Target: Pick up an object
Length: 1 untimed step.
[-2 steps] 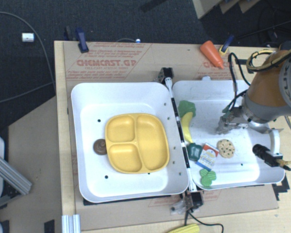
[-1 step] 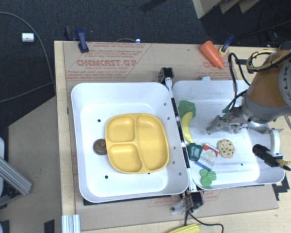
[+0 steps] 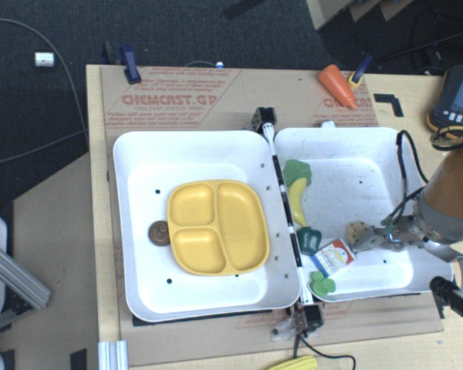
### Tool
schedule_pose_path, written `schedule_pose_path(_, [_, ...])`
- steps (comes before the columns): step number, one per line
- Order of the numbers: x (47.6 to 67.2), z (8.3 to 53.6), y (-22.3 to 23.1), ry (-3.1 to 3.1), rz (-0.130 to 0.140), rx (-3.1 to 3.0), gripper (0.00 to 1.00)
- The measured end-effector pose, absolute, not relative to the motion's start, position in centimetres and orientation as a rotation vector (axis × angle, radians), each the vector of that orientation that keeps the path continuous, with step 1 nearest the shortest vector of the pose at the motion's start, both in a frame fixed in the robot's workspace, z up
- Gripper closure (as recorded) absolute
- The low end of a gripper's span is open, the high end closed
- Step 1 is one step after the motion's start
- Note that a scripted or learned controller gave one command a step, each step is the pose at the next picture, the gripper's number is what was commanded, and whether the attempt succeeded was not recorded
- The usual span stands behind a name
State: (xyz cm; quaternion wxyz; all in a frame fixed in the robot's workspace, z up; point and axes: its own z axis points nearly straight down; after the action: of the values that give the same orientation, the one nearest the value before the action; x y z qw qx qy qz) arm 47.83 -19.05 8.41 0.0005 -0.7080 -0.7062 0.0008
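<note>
A brown round object (image 3: 159, 233) is lying half hidden beneath the left edge of the yellow divided tray (image 3: 217, 227) in the left bin (image 3: 131, 206). In the right bin (image 3: 370, 149), a small red-and-white packet (image 3: 332, 257) is showing print too small to read. The arm (image 3: 447, 199) is being cut off by the frame's right edge, and the gripper (image 3: 363, 237) is blurring against the bin floor, so its state cannot be judged. At bottom centre, a yellow item (image 3: 293, 362) is running out of frame.
</note>
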Motion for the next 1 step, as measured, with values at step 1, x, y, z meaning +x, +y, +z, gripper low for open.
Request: schedule_pose_path(1, [51.36, 8.52, -11.86, -2.224, 0.001, -2.228, 0.0])
